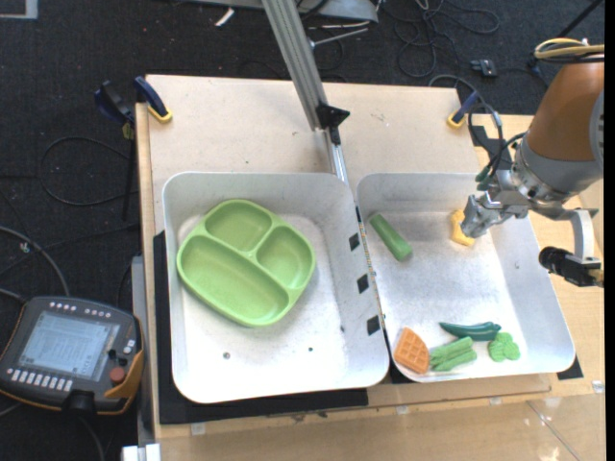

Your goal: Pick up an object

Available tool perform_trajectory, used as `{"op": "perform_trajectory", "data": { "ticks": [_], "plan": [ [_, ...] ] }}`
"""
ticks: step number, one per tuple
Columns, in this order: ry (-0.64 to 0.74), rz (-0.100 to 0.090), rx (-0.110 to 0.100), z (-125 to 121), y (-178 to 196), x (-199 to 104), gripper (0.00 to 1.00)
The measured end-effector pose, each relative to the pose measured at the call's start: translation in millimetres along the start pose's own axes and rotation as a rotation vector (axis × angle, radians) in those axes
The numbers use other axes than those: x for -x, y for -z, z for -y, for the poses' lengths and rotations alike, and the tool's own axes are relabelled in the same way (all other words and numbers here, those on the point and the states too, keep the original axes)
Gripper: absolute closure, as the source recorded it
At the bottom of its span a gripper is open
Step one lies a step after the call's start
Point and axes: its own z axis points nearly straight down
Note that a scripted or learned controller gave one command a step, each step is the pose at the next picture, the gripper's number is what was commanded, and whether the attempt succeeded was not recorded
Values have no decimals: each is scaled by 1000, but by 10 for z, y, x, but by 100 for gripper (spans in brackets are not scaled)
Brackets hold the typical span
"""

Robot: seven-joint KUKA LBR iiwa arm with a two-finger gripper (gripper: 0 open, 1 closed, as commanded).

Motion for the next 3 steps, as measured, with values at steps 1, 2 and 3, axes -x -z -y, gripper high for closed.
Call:
{"op": "perform_trajectory", "data": {
  "ticks": [1, 2, 3],
  "plan": [
    [10, -1, 8, 319, 207, -917, 100],
    [10, -1, 7, 294, 71, -1583, 100],
    [11, -2, 13, 64, 440, -2537, 100]
  ]
}}
